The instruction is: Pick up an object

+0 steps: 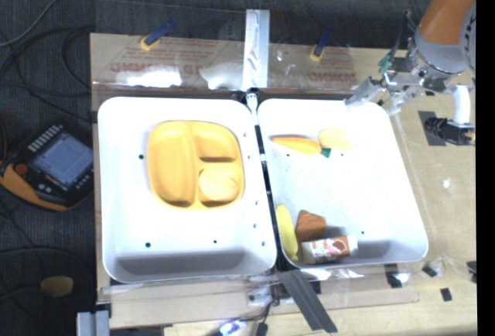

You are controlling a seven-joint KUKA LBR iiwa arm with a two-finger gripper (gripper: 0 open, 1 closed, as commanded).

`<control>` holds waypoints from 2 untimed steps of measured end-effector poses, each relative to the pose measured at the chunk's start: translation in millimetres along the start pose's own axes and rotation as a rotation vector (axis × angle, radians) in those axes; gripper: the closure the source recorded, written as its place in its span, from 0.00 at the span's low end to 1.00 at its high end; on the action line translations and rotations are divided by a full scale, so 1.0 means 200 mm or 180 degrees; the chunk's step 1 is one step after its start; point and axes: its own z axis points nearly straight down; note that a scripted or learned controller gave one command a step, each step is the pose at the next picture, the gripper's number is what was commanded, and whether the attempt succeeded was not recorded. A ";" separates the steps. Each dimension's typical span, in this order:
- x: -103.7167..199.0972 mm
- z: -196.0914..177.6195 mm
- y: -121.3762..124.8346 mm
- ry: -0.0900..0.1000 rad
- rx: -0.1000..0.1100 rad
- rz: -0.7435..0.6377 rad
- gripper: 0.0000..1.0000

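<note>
The right bin (380, 195) holds an orange carrot-shaped piece (294, 144) and a pale yellow disc (333, 138) near its back. A yellow banana (286, 232), a brown chunk (310, 223) and a small white packet with a red label (331, 248) lie together at its front left. In the left bin (124, 195) sits a yellow divided tray (195, 162). My gripper (370, 93) hovers over the right bin's back right corner, well apart from every object, with nothing seen in it.
A clear plastic sheet with a blue-and-yellow clip (157, 35) and a second clip (319, 46) lies behind the bins. A metal upright (257, 48) stands behind where the bins meet. A control pendant (50, 166) rests off the bench at the left.
</note>
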 end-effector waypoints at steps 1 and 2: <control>0.04 0.04 -0.09 -0.0016 0.0002 -0.0345 0.00; 0.29 0.56 -0.05 0.0000 0.0008 0.0555 0.00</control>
